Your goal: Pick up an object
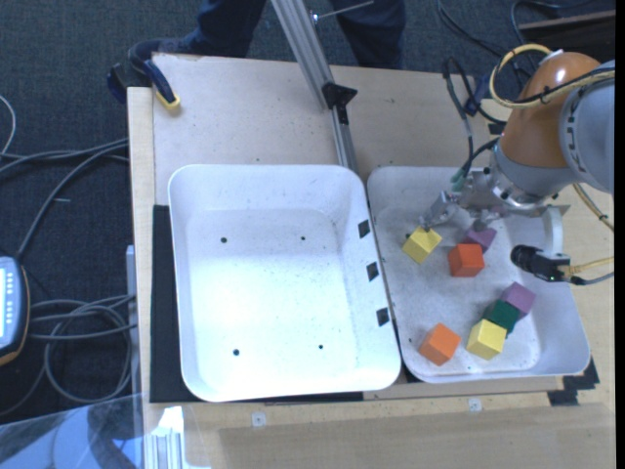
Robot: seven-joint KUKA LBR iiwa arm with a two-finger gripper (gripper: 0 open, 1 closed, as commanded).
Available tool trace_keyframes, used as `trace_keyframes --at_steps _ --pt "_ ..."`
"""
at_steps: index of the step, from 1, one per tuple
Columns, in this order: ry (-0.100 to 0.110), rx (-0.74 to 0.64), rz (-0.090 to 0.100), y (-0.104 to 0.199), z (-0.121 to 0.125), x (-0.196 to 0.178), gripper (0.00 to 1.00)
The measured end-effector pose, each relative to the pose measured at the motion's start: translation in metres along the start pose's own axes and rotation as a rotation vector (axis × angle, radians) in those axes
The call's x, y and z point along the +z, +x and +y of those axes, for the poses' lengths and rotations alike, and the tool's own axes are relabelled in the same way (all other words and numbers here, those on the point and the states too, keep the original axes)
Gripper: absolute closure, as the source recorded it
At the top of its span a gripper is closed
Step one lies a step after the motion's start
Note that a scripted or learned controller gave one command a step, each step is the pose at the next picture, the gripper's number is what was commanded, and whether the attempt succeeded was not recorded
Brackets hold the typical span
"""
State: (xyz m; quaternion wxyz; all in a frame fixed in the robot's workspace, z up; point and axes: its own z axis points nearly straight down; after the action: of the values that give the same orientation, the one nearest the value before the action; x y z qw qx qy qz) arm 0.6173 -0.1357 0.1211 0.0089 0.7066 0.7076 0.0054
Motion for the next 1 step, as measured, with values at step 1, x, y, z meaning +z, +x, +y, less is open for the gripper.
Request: trace_keyframes --at_steps 1 --pt "-0.004 0.000 0.000 0.0002 0.0015 -0.0106 1.00"
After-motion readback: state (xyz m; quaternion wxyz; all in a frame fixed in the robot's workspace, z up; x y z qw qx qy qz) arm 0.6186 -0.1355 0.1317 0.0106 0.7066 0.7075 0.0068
